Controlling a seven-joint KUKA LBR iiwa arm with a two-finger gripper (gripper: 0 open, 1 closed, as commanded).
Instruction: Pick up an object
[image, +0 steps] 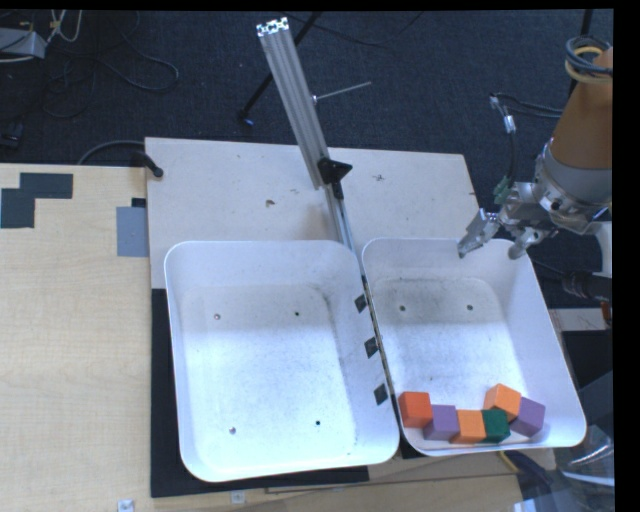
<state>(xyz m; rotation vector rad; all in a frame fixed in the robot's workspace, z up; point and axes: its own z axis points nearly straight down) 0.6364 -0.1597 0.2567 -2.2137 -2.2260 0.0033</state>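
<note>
Small coloured blocks (472, 415) sit clustered in right white plastic bin's (455, 300) near-right corner. Gripper (497, 238) hovers above far edge w/ fingers spread, nothing betw. them. Should target outermost orange cube (415, 407), approx. vertical descent.

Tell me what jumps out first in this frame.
A cluster of coloured blocks, orange, purple and green, huddles in the near corner of the right bin. The gripper hangs above that bin's far right rim, well away from them, with nothing between its fingers. A metal rail slants up from between the bins.
</note>
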